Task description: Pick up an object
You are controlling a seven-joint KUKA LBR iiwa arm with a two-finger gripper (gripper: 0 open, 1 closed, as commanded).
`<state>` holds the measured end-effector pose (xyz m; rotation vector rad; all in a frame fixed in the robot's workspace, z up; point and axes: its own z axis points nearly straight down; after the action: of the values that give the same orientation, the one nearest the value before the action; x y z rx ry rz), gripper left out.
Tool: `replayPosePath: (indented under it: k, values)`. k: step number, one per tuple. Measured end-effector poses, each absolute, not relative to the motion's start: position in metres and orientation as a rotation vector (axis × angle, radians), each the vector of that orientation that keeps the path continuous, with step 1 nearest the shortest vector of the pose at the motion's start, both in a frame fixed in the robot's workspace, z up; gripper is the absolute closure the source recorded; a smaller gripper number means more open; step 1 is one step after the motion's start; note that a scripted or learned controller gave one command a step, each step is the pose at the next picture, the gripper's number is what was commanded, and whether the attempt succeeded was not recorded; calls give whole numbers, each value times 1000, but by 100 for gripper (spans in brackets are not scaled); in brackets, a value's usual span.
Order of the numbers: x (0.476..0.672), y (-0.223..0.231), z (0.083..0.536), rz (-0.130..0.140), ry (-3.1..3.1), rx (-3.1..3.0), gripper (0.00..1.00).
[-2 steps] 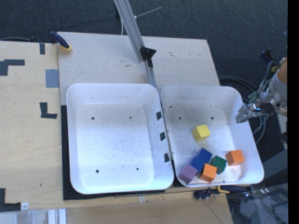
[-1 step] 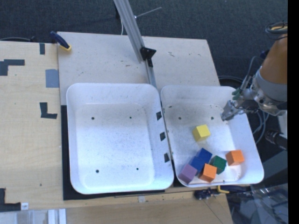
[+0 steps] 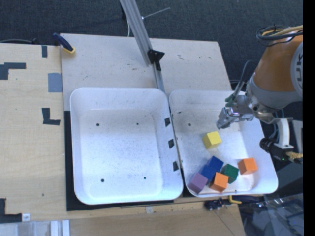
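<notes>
Gripper (image 3: 227, 118) first: from my seat I see it over the right bin (image 3: 194, 104), toward that bin's far right side, hanging off the grey arm (image 3: 275, 77) with its orange band. How its jaws stand I cannot tell; the metal tip is small and blurred on my feed, and I can make out no block in it. Just beside the tip, nearer the bin's middle, sits a yellow cube (image 3: 212, 139), apart from the rest. Along the bin's near edge I count a cluster: a blue cube (image 3: 212, 166), a green cube (image 3: 230, 172) touching it, an orange cube (image 3: 219, 181) just below those two, and a purple cube (image 3: 198, 182) by the near left corner. Another orange cube (image 3: 247, 165) lies toward the near right corner. Left of all this the left bin (image 3: 78, 132) adjoins the right one, wall to wall. A metal rail (image 3: 138, 26) runs down from the bench's far edge to where the bins meet.
</notes>
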<state>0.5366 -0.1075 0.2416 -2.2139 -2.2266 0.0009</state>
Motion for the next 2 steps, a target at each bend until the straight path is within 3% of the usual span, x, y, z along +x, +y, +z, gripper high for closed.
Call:
replayPosePath:
  k: [2]
  values:
    - [544,6,251,0,-2229,-2211,100]
